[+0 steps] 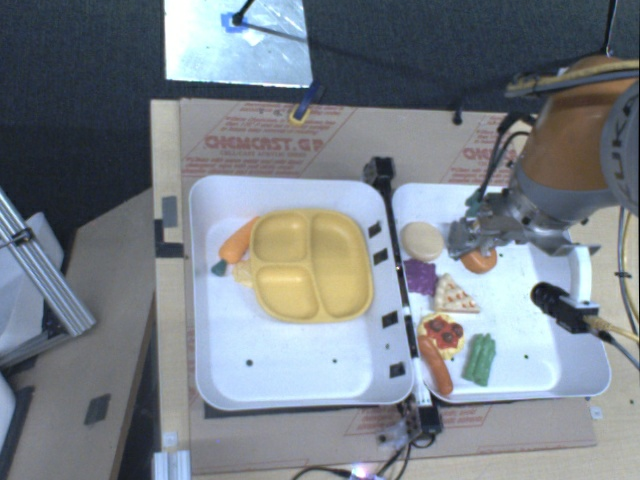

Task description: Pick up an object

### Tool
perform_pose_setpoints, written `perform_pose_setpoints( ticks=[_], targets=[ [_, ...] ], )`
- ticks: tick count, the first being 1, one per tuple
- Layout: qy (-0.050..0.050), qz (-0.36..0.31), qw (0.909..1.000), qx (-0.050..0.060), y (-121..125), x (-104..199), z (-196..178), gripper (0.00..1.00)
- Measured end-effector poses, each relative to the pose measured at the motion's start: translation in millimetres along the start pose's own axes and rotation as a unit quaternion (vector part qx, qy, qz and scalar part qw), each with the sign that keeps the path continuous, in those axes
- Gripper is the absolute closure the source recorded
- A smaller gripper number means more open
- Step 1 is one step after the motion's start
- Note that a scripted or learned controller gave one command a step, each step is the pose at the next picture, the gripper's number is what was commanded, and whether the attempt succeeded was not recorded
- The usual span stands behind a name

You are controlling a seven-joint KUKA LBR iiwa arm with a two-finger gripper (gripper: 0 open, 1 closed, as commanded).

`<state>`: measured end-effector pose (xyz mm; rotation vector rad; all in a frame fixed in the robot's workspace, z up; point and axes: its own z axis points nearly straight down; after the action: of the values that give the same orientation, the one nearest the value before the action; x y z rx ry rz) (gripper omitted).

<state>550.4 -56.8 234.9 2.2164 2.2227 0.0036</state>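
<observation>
The arm reaches in from the right over the right bin (575,373). Its gripper (473,240) hangs low over the bin's upper middle, directly above a small orange toy (481,262) that pokes out below it. Whether it touches the toy is unclear. To the gripper's left lies a beige bun (422,239). Below that are a purple grape bunch (420,277), a pizza slice (454,296), a round red and yellow piece (442,332), a hot dog (437,365) and a green vegetable (480,359).
The left bin (215,348) holds a yellow divided plate (305,266) with a carrot (237,240) at its left rim. A black divider (395,268) runs between the bins. A black part (560,306) on a cable juts over the right bin's right side.
</observation>
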Motion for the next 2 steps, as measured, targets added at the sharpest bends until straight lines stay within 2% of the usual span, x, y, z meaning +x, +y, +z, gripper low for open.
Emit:
perform_pose_setpoints(
  ticks=[1,2],
  targets=[
    [0.0,-0.001,1.0,0.001,2,5,2,1.0],
    [0.0,0.001,1.0,0.002,-10,6,5,1.0]
  ],
)
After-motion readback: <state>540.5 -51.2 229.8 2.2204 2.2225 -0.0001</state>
